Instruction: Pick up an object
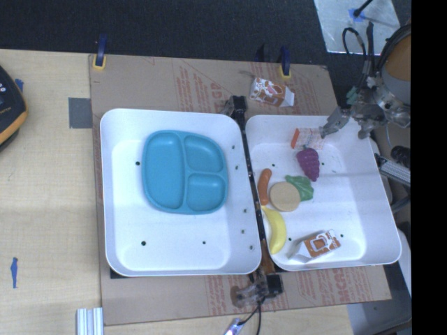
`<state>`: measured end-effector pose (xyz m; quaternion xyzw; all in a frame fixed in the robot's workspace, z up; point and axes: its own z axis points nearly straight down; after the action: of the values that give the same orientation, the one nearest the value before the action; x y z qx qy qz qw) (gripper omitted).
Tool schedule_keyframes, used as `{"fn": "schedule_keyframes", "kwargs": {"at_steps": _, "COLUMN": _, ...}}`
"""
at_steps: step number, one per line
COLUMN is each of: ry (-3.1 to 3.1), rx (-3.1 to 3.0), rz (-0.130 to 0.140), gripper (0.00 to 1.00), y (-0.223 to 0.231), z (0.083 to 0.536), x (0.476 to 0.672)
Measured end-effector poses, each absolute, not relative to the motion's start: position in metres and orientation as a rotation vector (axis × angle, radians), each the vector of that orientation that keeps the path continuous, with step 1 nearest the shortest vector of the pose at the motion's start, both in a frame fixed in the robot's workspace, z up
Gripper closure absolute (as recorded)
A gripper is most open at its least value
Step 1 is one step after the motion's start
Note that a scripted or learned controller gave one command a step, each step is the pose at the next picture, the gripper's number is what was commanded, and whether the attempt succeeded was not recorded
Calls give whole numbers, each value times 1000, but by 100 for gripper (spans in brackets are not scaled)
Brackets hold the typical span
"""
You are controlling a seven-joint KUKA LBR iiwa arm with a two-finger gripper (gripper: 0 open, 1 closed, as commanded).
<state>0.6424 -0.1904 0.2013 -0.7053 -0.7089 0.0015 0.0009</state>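
Gripper [334, 125] hanging over right bin [377, 194] far edge, can't tell its state; purple toy [308, 163] just below it; hotdog [264, 185], banana [276, 230] hugging left wall; bare floor along right side; blue tray [185, 171] in left bin [122, 222].

A divided plate [185, 171] is set in the left bin [119, 243]; a sausage [264, 185], banana [276, 229] and carton [316, 246] are laid in the right bin [370, 208].

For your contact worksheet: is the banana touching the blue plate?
Apart. The camera view shows the banana in the right bin, the blue plate in the left bin.
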Motion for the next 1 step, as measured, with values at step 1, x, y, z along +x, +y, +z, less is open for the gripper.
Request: {"fn": "schedule_keyframes", "kwargs": {"at_steps": 1, "ry": -2226, "rx": -2212, "rz": 6, "gripper": 0, "y": -155, "z": 110, "x": 638}}
